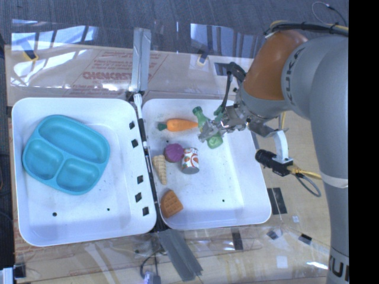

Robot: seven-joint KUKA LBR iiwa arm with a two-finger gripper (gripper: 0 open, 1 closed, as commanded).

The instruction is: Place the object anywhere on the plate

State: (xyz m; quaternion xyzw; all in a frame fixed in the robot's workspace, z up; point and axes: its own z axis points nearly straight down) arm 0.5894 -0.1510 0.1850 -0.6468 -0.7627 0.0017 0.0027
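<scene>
Clearly early: fingers point(214, 130), grip state impossible to tell, sit at the small green plastic toy point(214, 139); the blue sectioned plate point(65, 154) awaits.

floor: dark grey carpet point(118, 2) | bench: clear panels point(71, 46), glare | light: bright

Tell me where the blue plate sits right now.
The blue plate lies in the left bin, toward its upper left, across the divider from the right bin holding the carrot and the other objects.
</scene>
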